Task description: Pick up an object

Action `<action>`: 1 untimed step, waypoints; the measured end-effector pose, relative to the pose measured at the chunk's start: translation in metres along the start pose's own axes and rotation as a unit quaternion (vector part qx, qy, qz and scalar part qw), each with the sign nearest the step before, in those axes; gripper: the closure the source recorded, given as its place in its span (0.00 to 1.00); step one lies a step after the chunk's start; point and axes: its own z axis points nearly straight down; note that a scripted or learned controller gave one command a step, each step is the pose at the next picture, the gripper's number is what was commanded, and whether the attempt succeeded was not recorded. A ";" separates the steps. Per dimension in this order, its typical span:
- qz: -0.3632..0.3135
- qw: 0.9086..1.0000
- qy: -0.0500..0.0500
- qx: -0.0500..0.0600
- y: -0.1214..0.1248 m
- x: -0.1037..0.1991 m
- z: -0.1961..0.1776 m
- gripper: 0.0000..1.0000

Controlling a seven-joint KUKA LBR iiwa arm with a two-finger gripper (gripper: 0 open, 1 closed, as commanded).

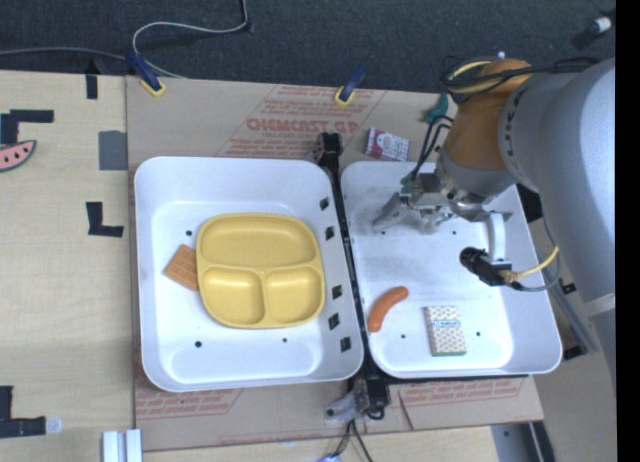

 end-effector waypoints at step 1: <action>0.000 1.000 0.001 0.000 0.000 0.001 -0.009 1.00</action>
